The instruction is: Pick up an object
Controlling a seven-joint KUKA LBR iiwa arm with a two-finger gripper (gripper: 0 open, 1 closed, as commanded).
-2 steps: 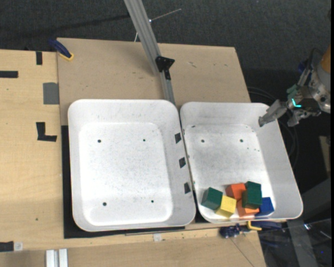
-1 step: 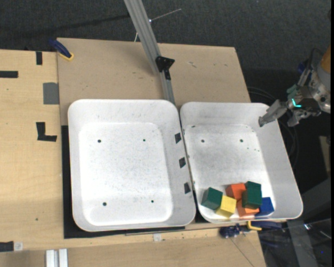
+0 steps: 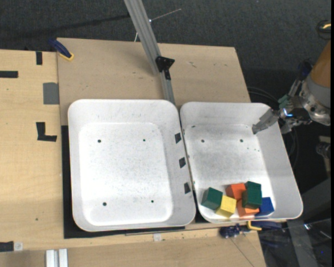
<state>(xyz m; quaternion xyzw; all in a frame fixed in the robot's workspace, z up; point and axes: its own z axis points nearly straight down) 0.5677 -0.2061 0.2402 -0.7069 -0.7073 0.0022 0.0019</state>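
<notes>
Wooden bench (image 3: pixel 128 60), two bins; blocks (image 3: pixel 239 199) piled in right bin (image 3: pixel 222 149) corner. I can't tell jaws (image 3: pixel 261 125) state.

Readable text: none on the counter (image 3: pixel 128 54); none on the bins (image 3: pixel 78 149); none on the blocks (image 3: pixel 239 199)

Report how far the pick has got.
Done: nothing is lifted; the blocks lie piled in the near corner of the right bin. In hand: the gripper hangs over that bin's far right edge, well away from the pile. Left: reaching the blocks, gripping one, lifting it.
</notes>
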